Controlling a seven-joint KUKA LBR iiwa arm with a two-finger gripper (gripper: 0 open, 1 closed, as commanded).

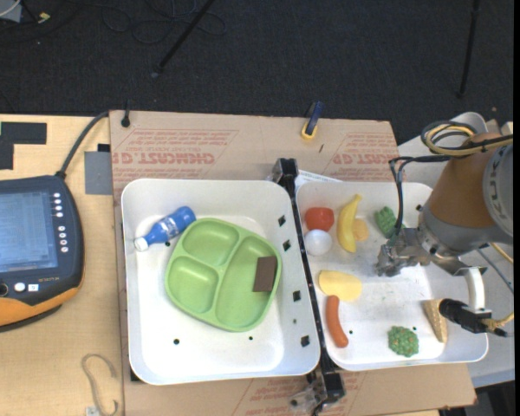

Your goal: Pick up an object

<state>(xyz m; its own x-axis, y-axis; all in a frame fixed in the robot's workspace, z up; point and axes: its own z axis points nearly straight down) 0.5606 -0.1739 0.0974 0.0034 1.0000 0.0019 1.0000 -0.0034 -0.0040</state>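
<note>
holding a green tray [217,276] and bottle [165,229], left bin [147,336] faces right bin's [373,358] banana [350,224]; tool [397,256] grip unclear.

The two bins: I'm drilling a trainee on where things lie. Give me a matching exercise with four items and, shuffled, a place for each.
Things:
1. blue bottle
2. brown block
3. banana
4. hot dog

Places:
A. right bin, near its front edge, below the yellow piece
B. on the green plate, in its right compartment
C. left bin, back left corner, beside the plate
D. right bin, toward the back, right of the tomato

Pairs: 1-C, 2-B, 3-D, 4-A
</note>
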